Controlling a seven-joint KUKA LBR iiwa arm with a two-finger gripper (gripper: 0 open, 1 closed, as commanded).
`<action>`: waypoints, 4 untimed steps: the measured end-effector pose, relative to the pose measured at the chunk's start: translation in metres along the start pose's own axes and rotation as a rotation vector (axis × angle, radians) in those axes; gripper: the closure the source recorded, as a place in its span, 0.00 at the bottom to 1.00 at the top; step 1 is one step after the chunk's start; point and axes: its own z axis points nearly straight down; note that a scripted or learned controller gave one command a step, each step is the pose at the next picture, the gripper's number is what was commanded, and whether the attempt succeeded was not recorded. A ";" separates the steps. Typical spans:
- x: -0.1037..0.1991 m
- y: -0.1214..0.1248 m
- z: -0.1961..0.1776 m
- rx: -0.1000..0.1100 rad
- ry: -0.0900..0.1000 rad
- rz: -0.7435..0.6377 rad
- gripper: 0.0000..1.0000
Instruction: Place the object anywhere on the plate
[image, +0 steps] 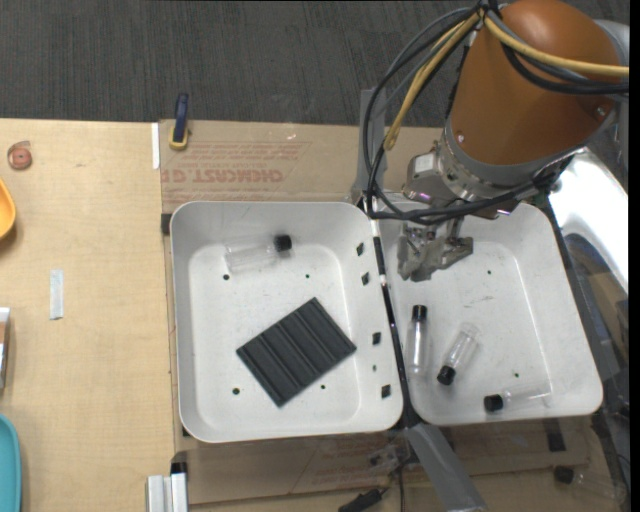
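Observation:
A dark ribbed plate (296, 351) lies flat in the left bin (188, 320), turned at an angle. At the back of that bin lies a clear vial with a black cap (255, 254). The right bin (565, 320) holds three more clear vials: one slim (417, 335) near the divider, one short (456, 356) beside it, and one (515, 399) by the front rim. My gripper (432, 258) hangs over the back left of the right bin, just behind the slim vial. I see nothing held in it.
The orange-banded wrist (530, 80) and its cables (400, 110) loom over the back of the right bin. Clips (380, 285) line the shared rim between the bins. Cardboard (250, 165) lies behind the left bin, and small items sit on the wooden bench (80, 300) at the left.

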 end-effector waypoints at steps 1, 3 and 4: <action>-0.036 0.081 -0.012 -0.002 0.001 -0.108 1.00; -0.098 0.084 0.049 -0.004 0.001 -0.277 0.00; -0.115 0.047 -0.080 -0.001 0.000 -0.200 0.00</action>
